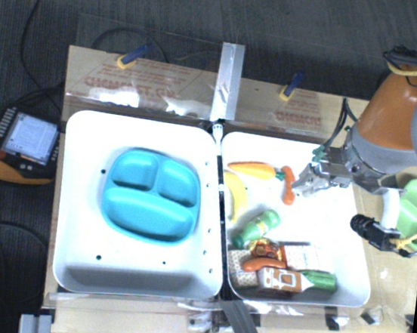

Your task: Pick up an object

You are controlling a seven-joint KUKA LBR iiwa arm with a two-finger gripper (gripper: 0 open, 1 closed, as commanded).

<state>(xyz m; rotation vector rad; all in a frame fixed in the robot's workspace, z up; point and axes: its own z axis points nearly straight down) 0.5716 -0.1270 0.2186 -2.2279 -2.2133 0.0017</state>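
1. The gripper (307,181) sits low over the upper part of the right bin (351,242), with the grey and orange arm (395,110) reaching in from the right behind it.
2. Whether the jaws are open or shut cannot be told: the metal parts at the tip are small and blurred, and nothing can be seen held between them.
3. Just to the left of the jaws, close enough that contact cannot be ruled out, lies a small orange-red piece (289,186), standing roughly upright in the view.
4. A little further left of the jaws, an orange carrot-like toy with a green tip (252,168) lies across the bin, its green end toward the jaws.
5. Left of and below the jaws, a yellow banana (237,195) curves along the bin's left wall.
6. Below the jaws and slightly left, a green bottle (255,227) lies tilted.
7. Further below, near the bin's front wall, a cluster of items is piled: a red sausage-shaped toy (263,263), a labelled packet (279,280) and a green stick-like item (320,278).
8. Far to the left of the jaws, the left bin (74,258) holds a blue divided tray (151,194).
9. To the right of the jaws, outside the bin, a green object (413,206) sits beside a black fitting (371,230).
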